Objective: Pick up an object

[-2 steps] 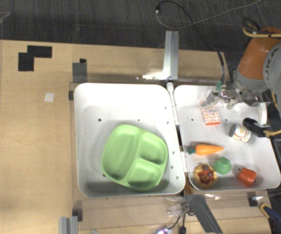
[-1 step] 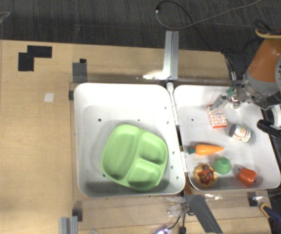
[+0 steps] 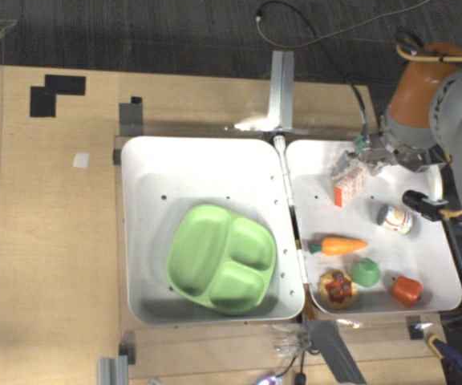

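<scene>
A: From the camera above the table, where is the tool sitting relative to the small carton?

B: The tool (image 3: 366,152) is hanging just above and to the right of the small red-and-white carton (image 3: 348,186), at the back of the right bin (image 3: 311,215). Whether it is open or closed cannot be told from here; the wrist is hiding it.

A: And the carton itself?

B: It is lying apart from everything else, above and slightly left of the carrot (image 3: 342,246). Its long axis is running on a slant, from lower left to upper right, with the upper end pointing toward the tool.

A: How is it likely to handle?

B: Judging by its look, it is light and fairly stiff, probably thin card or plastic, so it may crush or skid under a hard pinch. The sensible hold is across its short width, near the middle.

A: What else is lying near the carton?

B: To its lower right a small tin (image 3: 395,218) is lying on its side. Below the carrot sit a mottled red fruit (image 3: 337,288), a green ball (image 3: 366,273) and a red-orange piece (image 3: 406,289). The left bin (image 3: 147,175) is holding a green divided tray (image 3: 221,257).
</scene>
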{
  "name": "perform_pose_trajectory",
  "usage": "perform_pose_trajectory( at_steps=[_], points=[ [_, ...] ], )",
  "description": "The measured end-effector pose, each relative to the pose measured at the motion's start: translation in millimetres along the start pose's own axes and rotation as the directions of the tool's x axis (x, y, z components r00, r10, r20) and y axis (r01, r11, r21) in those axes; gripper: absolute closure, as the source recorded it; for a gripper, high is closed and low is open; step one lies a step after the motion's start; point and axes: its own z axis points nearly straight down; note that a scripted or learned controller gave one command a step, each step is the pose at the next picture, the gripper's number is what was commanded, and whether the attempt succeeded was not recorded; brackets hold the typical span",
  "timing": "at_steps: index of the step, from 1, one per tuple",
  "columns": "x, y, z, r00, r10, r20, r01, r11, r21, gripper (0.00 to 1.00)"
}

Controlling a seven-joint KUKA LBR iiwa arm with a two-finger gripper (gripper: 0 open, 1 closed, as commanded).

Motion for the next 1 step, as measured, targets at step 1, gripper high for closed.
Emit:
perform_pose_trajectory(
  at_steps=[1],
  points=[
    [30.5, -29.7, 2.3, 0.994, 0.113, -0.004, -0.113, 0.994, 0.005, 0.00]
  ],
)
